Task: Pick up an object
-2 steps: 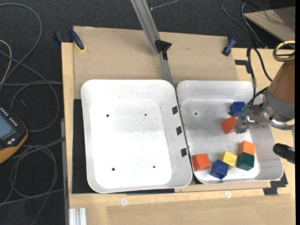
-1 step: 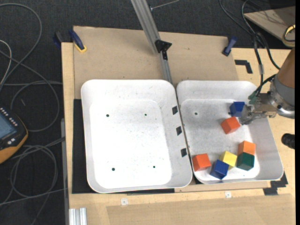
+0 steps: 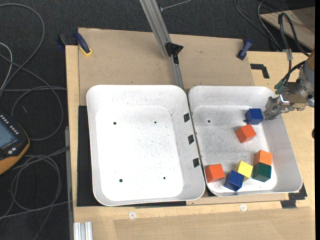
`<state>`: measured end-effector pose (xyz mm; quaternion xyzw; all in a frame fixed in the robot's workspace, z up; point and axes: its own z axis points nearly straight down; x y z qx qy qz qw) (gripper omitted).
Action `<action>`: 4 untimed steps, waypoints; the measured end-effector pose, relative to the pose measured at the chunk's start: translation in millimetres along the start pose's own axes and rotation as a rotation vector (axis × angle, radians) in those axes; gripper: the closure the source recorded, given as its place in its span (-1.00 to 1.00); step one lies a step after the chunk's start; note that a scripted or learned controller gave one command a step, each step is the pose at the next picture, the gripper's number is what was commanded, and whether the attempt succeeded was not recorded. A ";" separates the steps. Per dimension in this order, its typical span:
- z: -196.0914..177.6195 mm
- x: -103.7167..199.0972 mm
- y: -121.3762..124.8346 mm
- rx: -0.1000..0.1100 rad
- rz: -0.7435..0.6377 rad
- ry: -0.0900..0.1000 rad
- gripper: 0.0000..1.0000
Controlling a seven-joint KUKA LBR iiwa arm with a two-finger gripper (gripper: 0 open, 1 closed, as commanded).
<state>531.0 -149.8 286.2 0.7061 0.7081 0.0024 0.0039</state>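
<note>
Several small cubes lie in the right bin (image 3: 220, 96). A blue cube (image 3: 254, 115) sits near the bin's far right side, with an orange-red cube (image 3: 245, 133) just in front of it. Along the near wall cluster an orange cube (image 3: 215, 172), a second blue cube (image 3: 233, 180), a yellow cube (image 3: 244, 169), another orange cube (image 3: 263, 158) and a green cube (image 3: 261, 172). My gripper (image 3: 271, 109) comes in from the right, low over the bin's right rim, right beside the far blue cube. Nothing is visibly held in it.
The left bin (image 3: 135, 144) lies alongside, parted from the right one by a raised rim with black clips (image 3: 190, 139). A metal camera pole (image 3: 160, 29) rises behind the bins. Blue clamps (image 3: 83, 44) hold the board. Cables lie on the floor at left.
</note>
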 end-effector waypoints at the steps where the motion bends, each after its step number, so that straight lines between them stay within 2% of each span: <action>1: 13.0 46.4 21.3 0.007 -0.003 0.003 1.00; 2: 8.7 103.6 37.9 0.006 -0.004 0.004 1.00; 3: 23.8 153.4 45.5 0.011 -0.003 0.004 1.00; 4: 20.0 199.6 59.5 0.007 -0.003 0.004 1.00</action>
